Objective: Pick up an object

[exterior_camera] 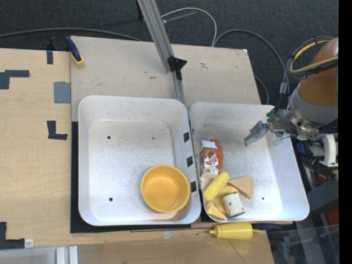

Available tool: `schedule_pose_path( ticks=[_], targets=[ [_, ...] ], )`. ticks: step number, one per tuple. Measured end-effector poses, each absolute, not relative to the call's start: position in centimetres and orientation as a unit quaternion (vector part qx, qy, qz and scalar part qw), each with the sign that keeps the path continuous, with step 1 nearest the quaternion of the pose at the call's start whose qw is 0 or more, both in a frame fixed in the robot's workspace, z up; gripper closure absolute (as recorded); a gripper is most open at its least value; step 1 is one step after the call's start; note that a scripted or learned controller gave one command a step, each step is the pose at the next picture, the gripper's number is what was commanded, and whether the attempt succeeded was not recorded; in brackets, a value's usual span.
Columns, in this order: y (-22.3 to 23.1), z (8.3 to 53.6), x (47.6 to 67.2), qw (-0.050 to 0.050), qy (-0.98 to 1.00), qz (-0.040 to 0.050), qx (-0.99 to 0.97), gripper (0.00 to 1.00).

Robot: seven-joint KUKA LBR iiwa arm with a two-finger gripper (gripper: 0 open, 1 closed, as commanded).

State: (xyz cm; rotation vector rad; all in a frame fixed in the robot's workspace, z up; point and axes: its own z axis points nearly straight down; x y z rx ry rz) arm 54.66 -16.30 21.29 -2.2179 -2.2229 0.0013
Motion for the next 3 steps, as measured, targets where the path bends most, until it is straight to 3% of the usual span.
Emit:
schedule_pose_path(
  ticks=[1,3],
  targets=[
    [-16.3,21.3,54.7,0.001,-0.708,0.0004,-0.706,0.00],
    [-17.1,11.7,55.6,0.002,-0.707,0.0024,-0.707,0.00]
  ],
)
